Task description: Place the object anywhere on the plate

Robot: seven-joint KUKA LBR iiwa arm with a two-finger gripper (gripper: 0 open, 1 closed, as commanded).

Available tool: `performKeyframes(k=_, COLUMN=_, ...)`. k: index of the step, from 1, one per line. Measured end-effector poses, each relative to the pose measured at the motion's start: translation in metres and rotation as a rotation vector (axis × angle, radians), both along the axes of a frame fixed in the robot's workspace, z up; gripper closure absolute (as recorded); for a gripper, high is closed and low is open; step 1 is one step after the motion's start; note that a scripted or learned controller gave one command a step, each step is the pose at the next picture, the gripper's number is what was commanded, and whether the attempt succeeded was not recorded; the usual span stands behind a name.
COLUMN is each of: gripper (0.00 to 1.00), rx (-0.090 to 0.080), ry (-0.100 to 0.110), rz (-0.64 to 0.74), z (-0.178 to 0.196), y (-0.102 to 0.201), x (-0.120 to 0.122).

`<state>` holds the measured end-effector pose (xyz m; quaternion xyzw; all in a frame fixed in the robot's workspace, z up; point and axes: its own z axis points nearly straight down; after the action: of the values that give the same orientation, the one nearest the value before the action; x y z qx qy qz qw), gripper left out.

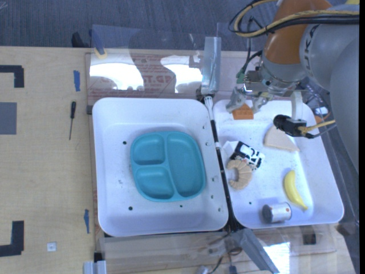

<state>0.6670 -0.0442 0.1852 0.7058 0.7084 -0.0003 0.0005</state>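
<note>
A teal divided plate lies in the middle of the left bin. My gripper hangs over the far left corner of the right bin, its fingers spread apart. A small orange block rests on the bin floor just below and between the fingertips. Nothing is lifted or clamped between them. The grey arm with its orange band reaches in from the upper right.
The right bin also holds a cream wedge, a yellow banana, a silver can, a black-and-white item and a tan ring-shaped piece. A ridge divides the bins.
</note>
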Motion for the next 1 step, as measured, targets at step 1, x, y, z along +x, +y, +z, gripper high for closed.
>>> performKeyframes(k=1, gripper=1.0, rx=0.003, ry=0.002, rz=0.002, z=-0.0003, y=0.0531, x=-0.0665)
